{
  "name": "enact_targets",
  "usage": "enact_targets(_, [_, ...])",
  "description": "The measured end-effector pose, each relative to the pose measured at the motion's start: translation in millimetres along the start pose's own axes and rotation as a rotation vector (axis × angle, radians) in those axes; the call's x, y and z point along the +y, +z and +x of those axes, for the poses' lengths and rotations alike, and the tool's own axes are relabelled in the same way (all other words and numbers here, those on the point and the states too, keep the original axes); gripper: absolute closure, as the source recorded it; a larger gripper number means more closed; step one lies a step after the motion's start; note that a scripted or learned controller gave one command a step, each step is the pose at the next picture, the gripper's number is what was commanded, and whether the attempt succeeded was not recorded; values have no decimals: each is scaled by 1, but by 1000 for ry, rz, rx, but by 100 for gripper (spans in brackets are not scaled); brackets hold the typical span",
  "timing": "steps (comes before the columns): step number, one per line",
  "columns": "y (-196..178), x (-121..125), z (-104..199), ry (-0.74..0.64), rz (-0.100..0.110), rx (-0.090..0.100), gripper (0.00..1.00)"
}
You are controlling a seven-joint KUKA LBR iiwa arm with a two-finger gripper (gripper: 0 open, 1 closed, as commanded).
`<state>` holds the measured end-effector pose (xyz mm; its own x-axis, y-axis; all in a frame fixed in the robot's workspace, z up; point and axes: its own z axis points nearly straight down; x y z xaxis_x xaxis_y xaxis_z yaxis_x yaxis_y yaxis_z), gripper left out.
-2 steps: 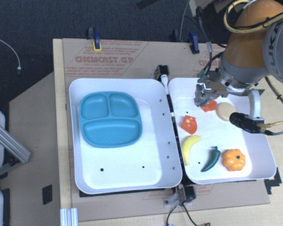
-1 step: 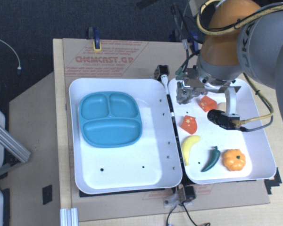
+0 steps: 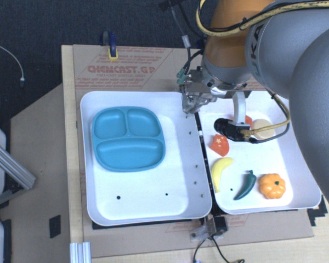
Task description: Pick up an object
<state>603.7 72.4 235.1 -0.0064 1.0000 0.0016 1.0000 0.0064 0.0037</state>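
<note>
Gripper [image 3: 193, 104] at bins' shared rim, 12 o'clock, jaw state cannot tell; plate [image 3: 129, 138] in left bin [image 3: 137, 204]; banana [image 3: 220, 172], pepper [image 3: 245, 184], pumpkin [image 3: 272, 186] in right bin [image 3: 296, 199]

A robotics lab; clamped board [image 3: 126, 64], loose cables [image 3: 11, 64], white bins [image 3: 93, 163] on the bench.

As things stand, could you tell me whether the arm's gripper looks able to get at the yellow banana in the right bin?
Probably yes. The banana lies uncovered near the right bin's left wall, apart from the red piece and green pepper. The gripper hangs above the bins' divide, nothing between them.
</note>
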Motion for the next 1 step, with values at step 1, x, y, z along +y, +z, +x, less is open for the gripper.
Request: enact_targets(1, [0, -1, -4, 5, 2, -2, 0])
